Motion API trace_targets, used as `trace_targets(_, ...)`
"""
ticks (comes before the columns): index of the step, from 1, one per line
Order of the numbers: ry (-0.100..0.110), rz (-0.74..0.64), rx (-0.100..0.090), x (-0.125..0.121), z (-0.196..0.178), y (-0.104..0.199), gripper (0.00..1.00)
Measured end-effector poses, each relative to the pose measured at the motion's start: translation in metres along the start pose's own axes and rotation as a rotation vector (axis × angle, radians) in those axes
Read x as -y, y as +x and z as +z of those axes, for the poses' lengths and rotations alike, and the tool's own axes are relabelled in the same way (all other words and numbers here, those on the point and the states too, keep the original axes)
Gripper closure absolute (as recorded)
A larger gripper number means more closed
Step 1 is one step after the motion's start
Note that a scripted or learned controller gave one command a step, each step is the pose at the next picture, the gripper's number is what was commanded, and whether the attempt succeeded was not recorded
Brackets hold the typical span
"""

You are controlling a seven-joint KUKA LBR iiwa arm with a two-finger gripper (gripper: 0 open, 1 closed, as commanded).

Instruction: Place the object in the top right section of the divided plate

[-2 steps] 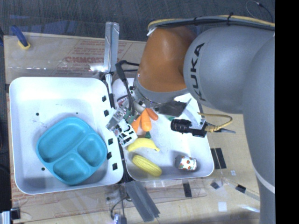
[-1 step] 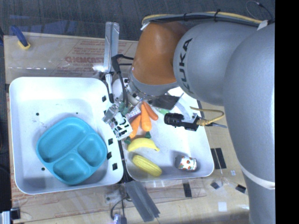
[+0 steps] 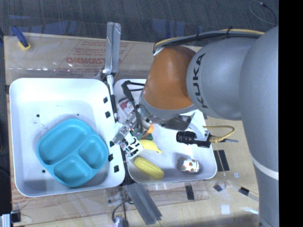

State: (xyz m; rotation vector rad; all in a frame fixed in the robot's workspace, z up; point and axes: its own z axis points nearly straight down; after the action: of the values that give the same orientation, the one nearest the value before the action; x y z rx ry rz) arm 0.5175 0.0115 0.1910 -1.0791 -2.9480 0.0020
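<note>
Gripper (image 3: 131,143) sits low in the right bin (image 3: 208,171) beside the banana (image 3: 150,146) — grip state unreadable; confirm a pinch before lifting toward the plate (image 3: 71,151).

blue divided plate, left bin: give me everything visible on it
The blue divided plate is a light-blue, plastic-looking dish with rounded corners and raised ridges splitting it into three sections, one large and two smaller. It lies flat and right side up on the floor of the left white bin, turned at a slant to the bin's walls, its right edge near the wall by the right bin. All three sections look bare. The gripper is over the right bin, apart from the plate.
</note>
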Motion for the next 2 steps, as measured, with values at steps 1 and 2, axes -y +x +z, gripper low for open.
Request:
trace_targets(1, -0.001, 0.3, 0.002, 0.02, -0.041, 0.016, 1.0)
trace_targets(2, 0.0, 0.291, 0.001, -0.04, -0.035, 0.055, 1.0)
